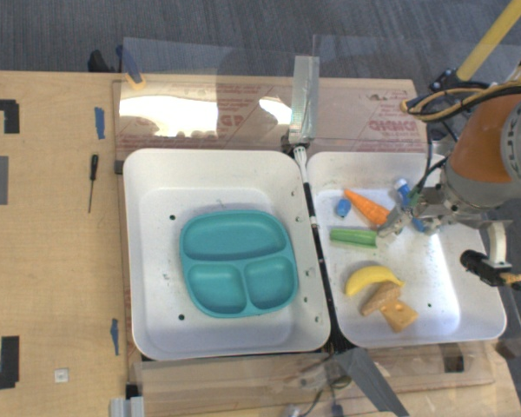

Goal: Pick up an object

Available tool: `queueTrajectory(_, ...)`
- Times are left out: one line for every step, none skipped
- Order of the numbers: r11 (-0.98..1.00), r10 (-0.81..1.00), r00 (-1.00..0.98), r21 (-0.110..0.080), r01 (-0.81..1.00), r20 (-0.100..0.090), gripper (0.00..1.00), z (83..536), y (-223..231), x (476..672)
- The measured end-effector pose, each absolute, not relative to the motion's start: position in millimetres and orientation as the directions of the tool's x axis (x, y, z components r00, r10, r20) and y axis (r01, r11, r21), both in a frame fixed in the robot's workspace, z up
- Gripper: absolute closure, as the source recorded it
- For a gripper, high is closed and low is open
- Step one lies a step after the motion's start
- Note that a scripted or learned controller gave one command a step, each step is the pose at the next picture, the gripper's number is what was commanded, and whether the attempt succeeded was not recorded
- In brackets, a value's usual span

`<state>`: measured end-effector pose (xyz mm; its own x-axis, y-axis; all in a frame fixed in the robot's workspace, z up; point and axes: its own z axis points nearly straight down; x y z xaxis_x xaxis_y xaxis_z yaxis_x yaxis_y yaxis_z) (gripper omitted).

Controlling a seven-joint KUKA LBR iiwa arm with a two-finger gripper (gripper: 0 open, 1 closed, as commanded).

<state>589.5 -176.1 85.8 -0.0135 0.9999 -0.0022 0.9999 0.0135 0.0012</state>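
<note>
red lettering on the cardboard behind the bins, too faint to read. gripper in the right bin, fingers slightly spread, touching the carrot's lower end, green stick just beside.

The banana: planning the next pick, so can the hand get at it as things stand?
Probably yes. The banana lies uncovered in the right bin, below the hand. A tan block lies against its lower side, which could crowd a grasp there.
</note>
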Motion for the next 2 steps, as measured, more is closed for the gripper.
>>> queueTrajectory(0.02, 1.0, -0.02, 0.003, 1.0, -0.001, 0.0, 84.8, -155.8, 643.5)
queueTrajectory(0.008, 1.0, -0.008, -0.036, 0.999, -0.001, 0.0, 83.4, -153.2, 659.5)
